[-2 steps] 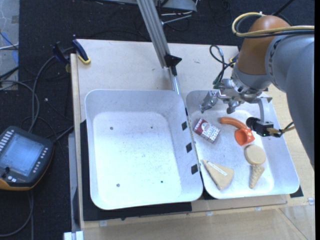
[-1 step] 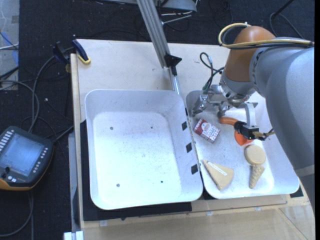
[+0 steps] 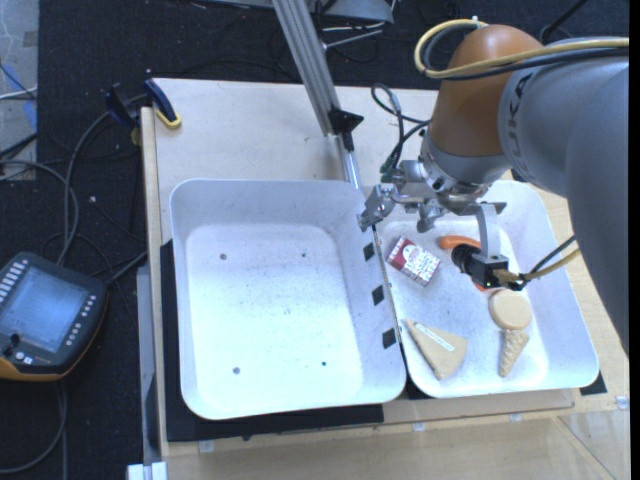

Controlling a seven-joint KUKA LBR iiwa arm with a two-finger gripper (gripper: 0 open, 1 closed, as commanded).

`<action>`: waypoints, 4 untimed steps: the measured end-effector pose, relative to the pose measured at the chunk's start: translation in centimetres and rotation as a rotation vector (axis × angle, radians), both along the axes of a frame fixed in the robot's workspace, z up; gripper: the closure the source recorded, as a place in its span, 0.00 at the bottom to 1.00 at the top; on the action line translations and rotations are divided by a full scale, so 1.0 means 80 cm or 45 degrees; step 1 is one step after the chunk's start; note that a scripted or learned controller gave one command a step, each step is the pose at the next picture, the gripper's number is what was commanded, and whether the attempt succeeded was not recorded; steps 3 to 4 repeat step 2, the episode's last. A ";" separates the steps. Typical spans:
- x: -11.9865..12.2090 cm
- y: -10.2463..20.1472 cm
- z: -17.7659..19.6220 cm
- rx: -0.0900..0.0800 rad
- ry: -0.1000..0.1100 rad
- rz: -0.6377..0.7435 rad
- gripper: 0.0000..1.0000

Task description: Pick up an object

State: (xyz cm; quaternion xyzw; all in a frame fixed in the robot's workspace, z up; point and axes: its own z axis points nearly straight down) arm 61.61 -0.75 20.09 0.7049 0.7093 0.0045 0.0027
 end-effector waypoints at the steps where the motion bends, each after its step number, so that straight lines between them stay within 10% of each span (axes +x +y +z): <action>1: 0.050 -0.081 -0.007 -0.005 0.013 -0.013 0.00; 2: -0.070 -0.098 -0.006 -0.004 0.013 -0.010 0.00; 4: -0.070 -0.098 -0.006 -0.004 0.013 -0.010 0.00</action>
